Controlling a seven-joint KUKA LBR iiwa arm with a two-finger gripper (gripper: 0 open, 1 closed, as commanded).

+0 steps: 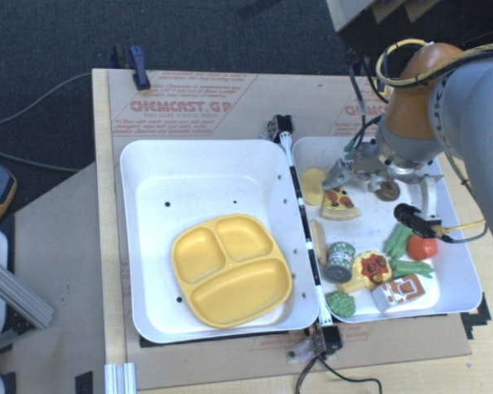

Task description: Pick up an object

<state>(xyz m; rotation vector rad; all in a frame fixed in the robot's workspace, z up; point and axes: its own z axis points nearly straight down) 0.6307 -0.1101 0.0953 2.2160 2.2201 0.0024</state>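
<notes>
cardboard-topped bench (197, 109), dark carpet (49, 31), two white bins (148, 171).

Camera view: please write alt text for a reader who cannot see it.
A grey arm with an orange band reaches from the right, its gripper low over the right white bin of small toy foods, near a pizza slice toy. The left white bin holds a yellow divided plastic tray.

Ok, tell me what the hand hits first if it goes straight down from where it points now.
Probably the pizza slice toy, just below the hand in the right bin; depth is unclear.
</notes>
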